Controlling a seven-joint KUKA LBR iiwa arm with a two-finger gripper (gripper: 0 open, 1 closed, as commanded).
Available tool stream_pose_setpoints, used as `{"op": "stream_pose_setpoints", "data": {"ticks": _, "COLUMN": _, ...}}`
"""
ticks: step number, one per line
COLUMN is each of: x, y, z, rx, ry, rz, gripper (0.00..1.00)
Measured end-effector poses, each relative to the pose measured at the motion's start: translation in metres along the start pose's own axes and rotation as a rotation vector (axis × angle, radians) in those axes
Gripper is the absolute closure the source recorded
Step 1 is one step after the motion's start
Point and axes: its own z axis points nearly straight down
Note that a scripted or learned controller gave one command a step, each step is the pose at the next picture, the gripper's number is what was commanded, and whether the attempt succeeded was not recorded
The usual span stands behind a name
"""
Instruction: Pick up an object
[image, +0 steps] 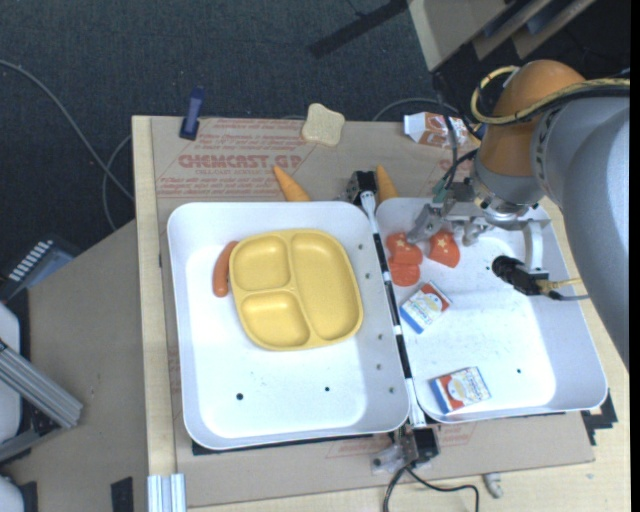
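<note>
Camera view looks down at a slant on the bench (250, 165), a brown board bearing two shallow white bins. The left bin (210, 370) holds a yellow divided tray (296, 288), with an orange sausage-shaped toy (221, 270) lying against the tray's left edge, likely nudged there. The right bin (530, 350) is where the arm (560, 140) works, reaching in from the right so that its wrist hangs above the bin's upper left corner. The tool (447, 225) sits low over a cluster of red-orange pieces (405, 258) near the divider; I cannot tell how its fingers stand, since the wrist hardware hides them from this angle, and nothing is seen to be gripped. The red pieces lie just beside and partly under the tool, so they look like the intended pick. Two small cartons remain in the same bin: one small blue-and-white carton (423, 306) near the divider, another carton (460, 388) towards the bottom edge. Outside the bins, a bread-slice toy (323, 123) and an orange carrot piece (290, 184) rest on the board, out of the way.
</note>
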Motion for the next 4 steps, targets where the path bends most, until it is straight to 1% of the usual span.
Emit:
{"op": "stream_pose_setpoints", "data": {"ticks": 1, "x": 0.0, "y": 0.001, "z": -0.011, "rx": -0.004, "ry": -0.002, "rz": -0.001, "gripper": 1.0}}
{"op": "stream_pose_setpoints", "data": {"ticks": 2, "x": 0.0, "y": 0.001, "z": -0.01, "rx": -0.003, "ry": -0.002, "rz": -0.001, "gripper": 0.0}}
{"op": "stream_pose_setpoints", "data": {"ticks": 3, "x": -0.05, "y": -0.012, "z": 0.003, "rx": -0.016, "ry": -0.003, "rz": 0.0, "gripper": 0.0}}
{"op": "stream_pose_setpoints", "data": {"ticks": 4, "x": -0.052, "y": -0.01, "z": -0.009, "rx": -0.022, "ry": -0.011, "rz": -0.001, "gripper": 1.0}}
